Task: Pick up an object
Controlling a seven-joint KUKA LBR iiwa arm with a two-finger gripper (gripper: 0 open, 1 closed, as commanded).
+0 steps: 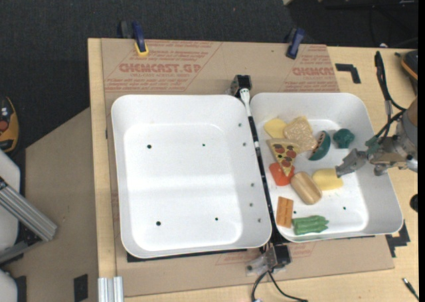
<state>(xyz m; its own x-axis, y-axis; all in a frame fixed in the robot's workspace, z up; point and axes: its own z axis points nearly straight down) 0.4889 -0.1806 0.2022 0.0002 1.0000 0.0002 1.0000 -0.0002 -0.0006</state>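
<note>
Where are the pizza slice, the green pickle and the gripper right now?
pizza slice [284,152], camera view, middle of its topping.
green pickle [310,225], camera view, middle of its body.
gripper [346,167], camera view, at its fingertips.

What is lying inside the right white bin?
The right bin holds toy food: a pizza slice, a hot dog, a green pickle, a cracker. The gripper covers part of the floor.

End effector [346,166] beside yellow block [327,179], right bin [378,211].
</note>
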